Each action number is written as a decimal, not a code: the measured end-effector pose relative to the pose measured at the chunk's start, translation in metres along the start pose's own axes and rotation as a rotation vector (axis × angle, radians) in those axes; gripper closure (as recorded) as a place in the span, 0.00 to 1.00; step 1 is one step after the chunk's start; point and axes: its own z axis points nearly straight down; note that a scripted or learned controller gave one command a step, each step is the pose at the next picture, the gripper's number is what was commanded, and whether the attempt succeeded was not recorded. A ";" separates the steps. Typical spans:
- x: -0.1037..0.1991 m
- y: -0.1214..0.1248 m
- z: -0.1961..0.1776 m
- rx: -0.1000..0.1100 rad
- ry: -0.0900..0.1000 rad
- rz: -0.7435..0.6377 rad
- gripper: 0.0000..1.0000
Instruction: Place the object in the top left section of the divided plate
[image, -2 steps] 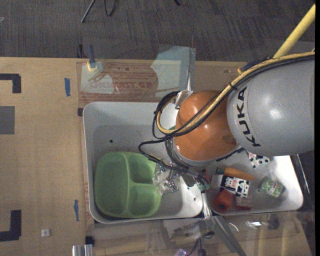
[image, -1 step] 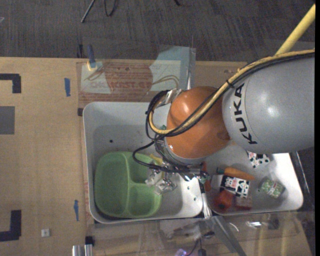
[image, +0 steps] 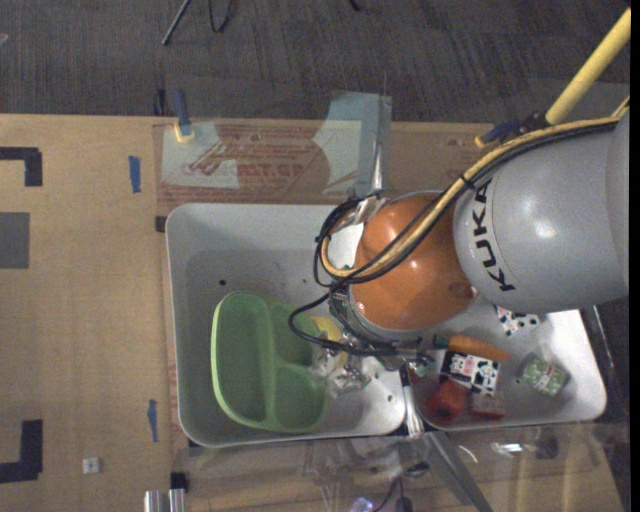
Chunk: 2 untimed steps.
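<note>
Gripper: low over the right edge of the green divided plate, mostly hidden under the wrist; whether it is spread or pressed together cannot be told.
Object: a yellow item shows just beside the gripper, at the plate's right rim; whether it is held cannot be told.
Arm: grey, with the orange band directly above the gripper, black cables looping around it.
Plate: green, lying in the left white bin, 3 sections visible.
Right bin: holds a red item, a black-and-white patterned box, an orange piece and a green-and-white item.
Bench: tan, with blue tape marks.
</note>
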 end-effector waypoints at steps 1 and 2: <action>-0.005 0.001 0.017 0.010 -0.010 -0.167 1.00; 0.033 -0.094 -0.075 -0.001 0.005 -0.203 1.00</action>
